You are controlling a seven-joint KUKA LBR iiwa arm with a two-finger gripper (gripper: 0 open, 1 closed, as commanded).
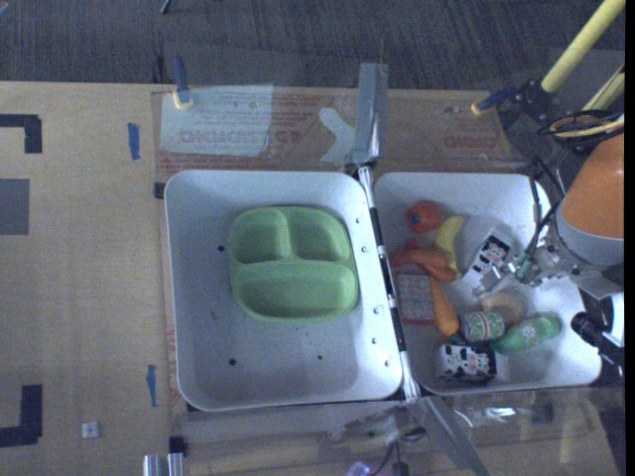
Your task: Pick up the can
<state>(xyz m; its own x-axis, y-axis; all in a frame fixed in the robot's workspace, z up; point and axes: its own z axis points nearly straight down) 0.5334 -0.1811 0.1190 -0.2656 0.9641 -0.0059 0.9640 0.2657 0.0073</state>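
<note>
Wooden worktop, 2 white bins. Can: lower right bin, lying among toy food, beside green bottle. Likely light, rigid, slippery, prone to rolling; grip across its body. Claw just above; spread cannot be told.

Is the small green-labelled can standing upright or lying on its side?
On its side: the small green-labelled can shows its long flank, lying in the right white bin.

The grey arm, marked by an orange band above the wrist, is extended in from the right edge over the right bin. The gripper is held low toward the middle of that bin, pointing left.
</note>
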